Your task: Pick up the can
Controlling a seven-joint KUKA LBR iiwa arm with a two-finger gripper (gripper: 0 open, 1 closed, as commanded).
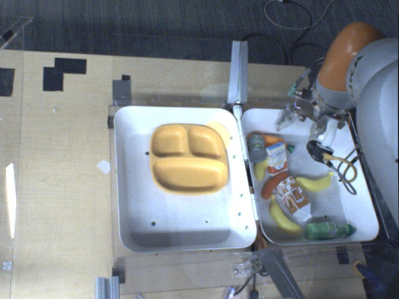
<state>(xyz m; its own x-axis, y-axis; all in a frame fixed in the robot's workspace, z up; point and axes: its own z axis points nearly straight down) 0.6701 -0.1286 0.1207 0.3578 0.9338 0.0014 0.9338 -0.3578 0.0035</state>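
The can (256, 146) is small and grey, lying against the left wall of the right bin (368, 220), near its upper corner. An orange-and-white carton (277, 156) touches its right side. My gripper (305, 123) hangs over the top of the right bin, up and to the right of the can and apart from it. Its fingers (288, 118) are spread open with nothing between them.
A red sausage (274, 184), a snack packet (293, 199), two bananas (315, 182) (283, 218) and a green bottle (328, 230) crowd the right bin below the can. A yellow divided tray (189, 157) lies in the left bin (134, 217). A cable (340, 164) trails from the wrist.
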